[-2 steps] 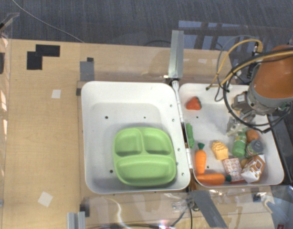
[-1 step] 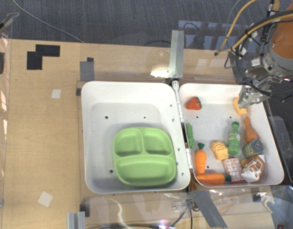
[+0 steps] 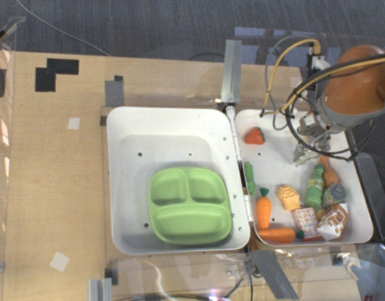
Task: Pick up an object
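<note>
We see a light wood surface point(image 3: 48, 187) under even, flat light. Dark grey ribbed carpet floor point(image 3: 148, 14) runs across the top, with a thin pale cable point(image 3: 51, 25) trailing over it. Black square markers point(image 3: 54, 74) sit at the surface's upper left, and small pale tape squares point(image 3: 74, 123) lie further down. A grey metal bracket point(image 3: 230, 71) stands upright at the back edge. A clear acrylic panel point(image 3: 5, 33) edges the left.

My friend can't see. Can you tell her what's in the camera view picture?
A robot arm reaches in from the right, its gripper low over the right bin, which holds toy food: a strawberry, two carrots, a green bottle and small packets. The left bin holds a green divided plate.
</note>
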`<state>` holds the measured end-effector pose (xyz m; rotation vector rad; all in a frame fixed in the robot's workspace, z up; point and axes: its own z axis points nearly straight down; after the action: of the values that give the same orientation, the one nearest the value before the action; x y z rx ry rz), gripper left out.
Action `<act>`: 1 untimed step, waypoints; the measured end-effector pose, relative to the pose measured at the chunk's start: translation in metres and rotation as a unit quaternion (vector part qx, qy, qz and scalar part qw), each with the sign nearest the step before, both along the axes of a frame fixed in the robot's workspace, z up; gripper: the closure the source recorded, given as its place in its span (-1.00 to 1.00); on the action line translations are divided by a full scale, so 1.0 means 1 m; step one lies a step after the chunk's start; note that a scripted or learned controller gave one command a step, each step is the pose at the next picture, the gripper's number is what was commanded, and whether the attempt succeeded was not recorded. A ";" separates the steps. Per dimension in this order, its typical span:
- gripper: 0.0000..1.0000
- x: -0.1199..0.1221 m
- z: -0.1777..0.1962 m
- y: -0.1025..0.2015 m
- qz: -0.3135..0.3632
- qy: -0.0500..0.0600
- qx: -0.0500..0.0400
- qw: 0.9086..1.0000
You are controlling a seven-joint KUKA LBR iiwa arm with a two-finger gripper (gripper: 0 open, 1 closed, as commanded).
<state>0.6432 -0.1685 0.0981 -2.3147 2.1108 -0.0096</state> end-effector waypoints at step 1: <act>1.00 -0.033 0.160 -0.021 -0.068 -0.006 -0.003 0.998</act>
<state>0.6099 -0.1897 0.2586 -2.1641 2.2606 -0.0289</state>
